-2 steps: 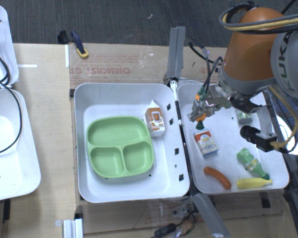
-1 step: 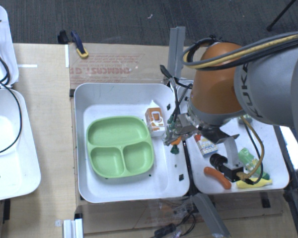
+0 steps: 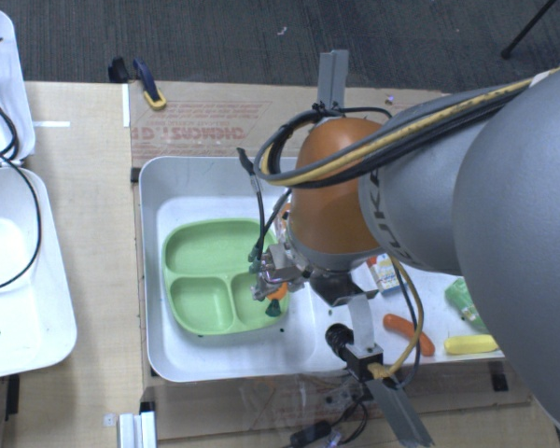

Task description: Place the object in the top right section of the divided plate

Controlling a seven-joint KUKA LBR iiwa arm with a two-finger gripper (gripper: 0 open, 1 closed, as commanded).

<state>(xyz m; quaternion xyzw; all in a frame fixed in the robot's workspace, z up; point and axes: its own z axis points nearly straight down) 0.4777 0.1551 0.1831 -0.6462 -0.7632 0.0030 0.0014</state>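
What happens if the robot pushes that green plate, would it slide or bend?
The green plate would probably slide: it lies flat on the smooth floor of the white bin. It looks like moulded plastic, so likely light. Its raised rims and dividers suggest it would stay stiff.

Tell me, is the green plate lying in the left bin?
No, the green plate lies in the right bin, beside the gripper.

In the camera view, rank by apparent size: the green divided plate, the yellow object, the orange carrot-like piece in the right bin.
1. green divided plate, clearly largest.
2-3. yellow object and orange carrot-like piece: they look alike in size, so I won't rank them.
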